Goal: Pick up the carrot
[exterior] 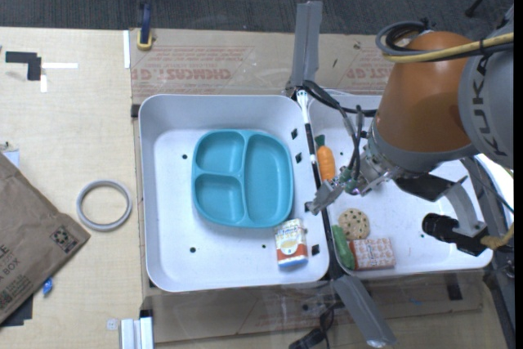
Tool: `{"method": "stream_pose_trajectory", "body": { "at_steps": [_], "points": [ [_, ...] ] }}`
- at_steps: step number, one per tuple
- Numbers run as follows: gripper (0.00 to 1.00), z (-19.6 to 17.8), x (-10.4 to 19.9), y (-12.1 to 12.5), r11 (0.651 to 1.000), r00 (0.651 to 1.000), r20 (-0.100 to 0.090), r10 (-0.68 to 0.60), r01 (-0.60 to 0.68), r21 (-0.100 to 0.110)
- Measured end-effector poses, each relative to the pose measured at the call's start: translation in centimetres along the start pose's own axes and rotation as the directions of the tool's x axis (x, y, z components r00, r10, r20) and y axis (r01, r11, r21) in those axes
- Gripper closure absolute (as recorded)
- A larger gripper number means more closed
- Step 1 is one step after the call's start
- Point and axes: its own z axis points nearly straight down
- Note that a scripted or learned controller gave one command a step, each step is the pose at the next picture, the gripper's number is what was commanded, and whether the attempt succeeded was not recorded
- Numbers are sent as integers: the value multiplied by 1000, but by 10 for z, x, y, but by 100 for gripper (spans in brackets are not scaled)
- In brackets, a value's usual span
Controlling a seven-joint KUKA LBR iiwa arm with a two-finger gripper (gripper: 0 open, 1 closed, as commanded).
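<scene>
Two white bins sit side by side on the tabletop (65,143). Left bin (163,200) contains a teal divided plate (243,177) and a small carton (291,244) near its front right corner. Right bin (409,245) contains the carrot (325,161), lying against the left wall, well back from a cookie (353,221), a green item (341,245) and a pink packet (373,252). Gripper (341,188) hangs just beside the carrot, toward its front right; whether the jaws are apart or together cannot be told. A tape ring (104,203) lies outside the bins.
</scene>
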Motion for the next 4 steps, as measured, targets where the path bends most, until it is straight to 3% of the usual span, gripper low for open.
{"method": "stream_pose_trajectory", "body": {
  "at_steps": [1, 2, 3, 4],
  "points": [
    [100, -6, -2, 1, 1000, 1000, 0, 0, 0, 5],
    [100, -18, -21, 19, 973, 973, 0, -229, 229, 1],
    [0, -18, -21, 19, 973, 973, 0, -229, 229, 1],
    [0, -18, -21, 19, 973, 973, 0, -229, 229, 1]
  ]
}}
